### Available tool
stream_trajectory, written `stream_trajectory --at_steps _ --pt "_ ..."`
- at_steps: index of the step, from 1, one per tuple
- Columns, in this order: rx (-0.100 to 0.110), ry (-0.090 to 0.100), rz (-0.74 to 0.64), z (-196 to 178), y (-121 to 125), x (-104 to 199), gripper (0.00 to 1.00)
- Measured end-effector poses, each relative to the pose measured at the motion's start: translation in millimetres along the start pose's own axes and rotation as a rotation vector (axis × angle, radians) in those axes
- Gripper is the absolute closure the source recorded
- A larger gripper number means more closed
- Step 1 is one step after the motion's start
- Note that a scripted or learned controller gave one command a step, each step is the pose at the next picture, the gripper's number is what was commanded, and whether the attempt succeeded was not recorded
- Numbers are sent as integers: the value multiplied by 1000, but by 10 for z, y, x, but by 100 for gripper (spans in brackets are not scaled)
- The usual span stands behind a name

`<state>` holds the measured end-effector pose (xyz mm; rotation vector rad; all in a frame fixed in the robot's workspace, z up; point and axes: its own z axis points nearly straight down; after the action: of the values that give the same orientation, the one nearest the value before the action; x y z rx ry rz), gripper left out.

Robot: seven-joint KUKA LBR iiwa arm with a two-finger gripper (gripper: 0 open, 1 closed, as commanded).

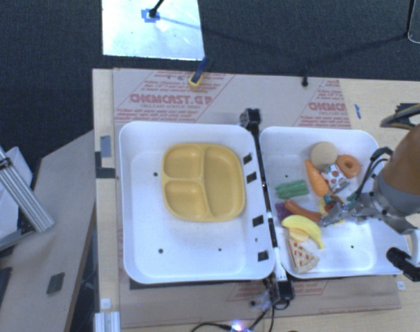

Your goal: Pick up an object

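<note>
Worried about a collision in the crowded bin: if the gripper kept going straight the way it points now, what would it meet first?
Probably the banana. The gripper points toward the view's left, low in the right bin, with the banana just ahead. Height is unclear from above, so it might pass over.

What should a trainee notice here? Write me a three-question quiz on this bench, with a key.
1. True or false: the yellow divided plate lies in the left bin.
2. Which toy lies nearest the gripper? A) banana B) donut C) pizza slice
3. Fill in: the carrot lies in the ____ bin.

Key: 1 true; 2 A; 3 right.
</note>
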<state>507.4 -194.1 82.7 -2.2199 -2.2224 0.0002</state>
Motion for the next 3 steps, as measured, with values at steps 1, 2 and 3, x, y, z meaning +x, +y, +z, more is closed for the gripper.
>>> stream_trajectory --at_steps 1,2,3 --pt "-5 -2 0 -129 14 -10 100" --pt "-8 -3 -3 -745 106 -3 100" --pt "-9 -3 -3 -1365 64 -37 100"
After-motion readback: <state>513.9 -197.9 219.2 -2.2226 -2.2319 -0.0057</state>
